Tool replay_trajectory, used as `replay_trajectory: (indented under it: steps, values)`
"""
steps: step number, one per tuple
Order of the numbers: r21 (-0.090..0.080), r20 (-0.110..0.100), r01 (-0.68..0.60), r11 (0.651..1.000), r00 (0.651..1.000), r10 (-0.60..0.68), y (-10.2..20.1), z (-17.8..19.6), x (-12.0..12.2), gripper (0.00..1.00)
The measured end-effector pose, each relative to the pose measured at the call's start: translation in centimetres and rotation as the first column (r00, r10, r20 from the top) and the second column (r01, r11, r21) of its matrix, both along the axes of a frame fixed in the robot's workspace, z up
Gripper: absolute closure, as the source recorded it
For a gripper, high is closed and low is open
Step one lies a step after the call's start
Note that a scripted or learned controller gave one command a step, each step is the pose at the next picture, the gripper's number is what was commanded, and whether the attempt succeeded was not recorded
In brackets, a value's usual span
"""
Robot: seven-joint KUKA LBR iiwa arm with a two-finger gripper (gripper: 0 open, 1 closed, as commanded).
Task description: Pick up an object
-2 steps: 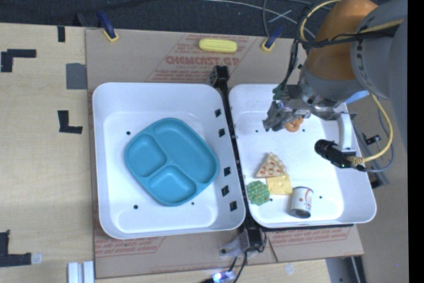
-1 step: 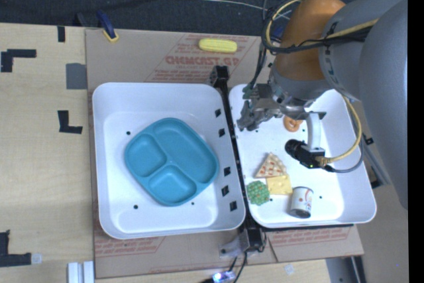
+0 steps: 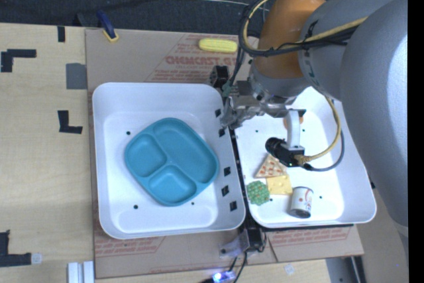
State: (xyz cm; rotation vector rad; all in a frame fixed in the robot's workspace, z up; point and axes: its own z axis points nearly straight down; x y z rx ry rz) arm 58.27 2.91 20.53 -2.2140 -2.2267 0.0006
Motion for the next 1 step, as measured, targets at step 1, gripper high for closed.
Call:
replay_trajectory:
  steps: [1]
  values:
    - [-0.001, 0.000, 0.001, 1.000, 1.000, -0.001, 5.19, 0.45, -0.53, 1.00]
